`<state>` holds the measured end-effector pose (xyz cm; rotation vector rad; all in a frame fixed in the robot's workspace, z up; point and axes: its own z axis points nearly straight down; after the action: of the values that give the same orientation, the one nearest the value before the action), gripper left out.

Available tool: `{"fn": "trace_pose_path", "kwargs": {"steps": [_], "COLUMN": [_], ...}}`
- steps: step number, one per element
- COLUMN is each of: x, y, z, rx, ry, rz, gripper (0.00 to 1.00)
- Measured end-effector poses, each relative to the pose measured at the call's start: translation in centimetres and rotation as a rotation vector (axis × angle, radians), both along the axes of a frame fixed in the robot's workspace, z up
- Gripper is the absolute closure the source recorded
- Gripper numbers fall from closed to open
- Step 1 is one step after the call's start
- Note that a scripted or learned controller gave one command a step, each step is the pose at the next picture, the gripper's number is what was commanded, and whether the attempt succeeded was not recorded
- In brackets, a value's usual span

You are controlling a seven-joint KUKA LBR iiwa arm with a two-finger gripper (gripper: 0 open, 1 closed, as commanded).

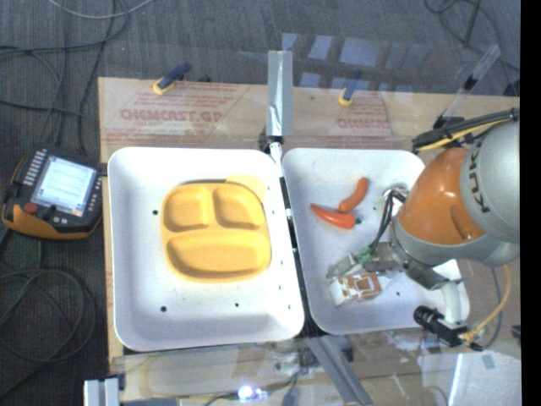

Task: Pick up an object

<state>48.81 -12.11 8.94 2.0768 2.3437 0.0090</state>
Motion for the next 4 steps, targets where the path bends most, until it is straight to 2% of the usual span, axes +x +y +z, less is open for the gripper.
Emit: {"fn": "trace_pose_path", "kwargs": {"steps": [1, 2, 3, 4], "x": [6.2, 10.8, 17.7, 11.2], "y": [-3.5, -6.2, -8.6, -8.6], "z": [0.0, -0.1, 0.0, 0.1], "rx": [0.0, -0.001, 0.014, 0.002], "ry": [-0.001, 0.002, 0.041, 0.003], "rz": [0.058, 0.016, -0.024, 0.02], "gripper": [0.0, 0.0, 0.0, 0.0]}}
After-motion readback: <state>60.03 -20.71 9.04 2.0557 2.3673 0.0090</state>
